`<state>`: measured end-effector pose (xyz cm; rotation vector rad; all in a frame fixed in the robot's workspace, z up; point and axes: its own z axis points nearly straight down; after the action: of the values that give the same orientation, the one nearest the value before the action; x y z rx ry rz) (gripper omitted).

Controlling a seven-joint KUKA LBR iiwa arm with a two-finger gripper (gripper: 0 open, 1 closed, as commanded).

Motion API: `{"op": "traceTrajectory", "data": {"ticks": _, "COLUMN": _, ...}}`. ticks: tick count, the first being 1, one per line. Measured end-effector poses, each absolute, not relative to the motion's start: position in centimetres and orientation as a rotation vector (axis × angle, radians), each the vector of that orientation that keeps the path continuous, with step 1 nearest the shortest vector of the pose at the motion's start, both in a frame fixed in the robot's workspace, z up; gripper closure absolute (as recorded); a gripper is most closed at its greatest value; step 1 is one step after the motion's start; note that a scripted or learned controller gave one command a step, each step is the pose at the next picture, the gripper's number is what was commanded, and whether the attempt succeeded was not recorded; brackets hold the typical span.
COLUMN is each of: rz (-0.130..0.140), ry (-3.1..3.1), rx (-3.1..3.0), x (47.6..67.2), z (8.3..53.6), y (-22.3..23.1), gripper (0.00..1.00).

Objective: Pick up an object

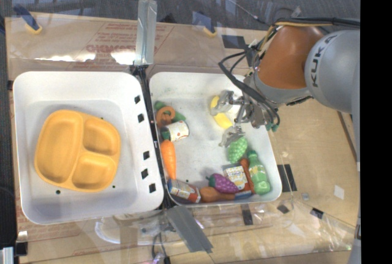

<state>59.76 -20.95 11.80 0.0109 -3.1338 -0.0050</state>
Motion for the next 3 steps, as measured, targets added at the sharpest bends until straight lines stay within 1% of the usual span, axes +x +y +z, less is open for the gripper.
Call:
{"op": "traceTrajectory", "data": {"ticks": 1, "rz": -0.003, "ry": -3.136, "rx": -0.098, "x": 57.1, "z": 9.0, "y": -20.7, "gripper": 0.0}}
{"op": "traceTrajectory", "data": {"ticks": 2, "rz": -0.002, "ry": -3.139, "rx": 0.058, "x": 62.7, "z": 9.0, "y": -20.9, "gripper": 0.0}}
{"op": "traceTrajectory", "data": {"ticks": 3, "rz": -0.006, "ry": -3.134, "rx": 0.062, "x": 62.7, "z": 9.7, "y": -20.8, "gripper": 1.0}}
